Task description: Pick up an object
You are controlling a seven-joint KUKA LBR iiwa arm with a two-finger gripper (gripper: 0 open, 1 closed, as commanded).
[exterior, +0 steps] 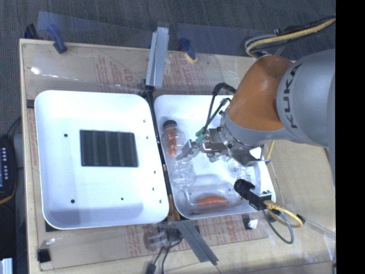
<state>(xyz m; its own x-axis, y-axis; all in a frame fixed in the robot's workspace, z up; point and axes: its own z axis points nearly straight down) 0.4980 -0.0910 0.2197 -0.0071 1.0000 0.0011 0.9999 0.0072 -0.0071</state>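
Several clear plastic objects lie in the right bin (171, 104). A small clear bottle with orange contents (170, 138) lies along the bin's left wall. In front of it is a clear cup-like piece (182, 174). A clear container with an orange item inside (211, 199) rests at the front wall. My gripper (191, 148) hangs low over the middle of this bin, just right of the small bottle and above the clear piece. The arm's orange band (259, 99) and wrist cover the bin's right half. I see no object held in the gripper.
The left bin (57, 153) has a dark slatted panel (108, 148) in its floor. A grey bar (156, 57) stands behind the gap between the bins. Blue clamps (57, 39) hold the bench cover. Cables (279, 216) trail at the right bin's front right corner.
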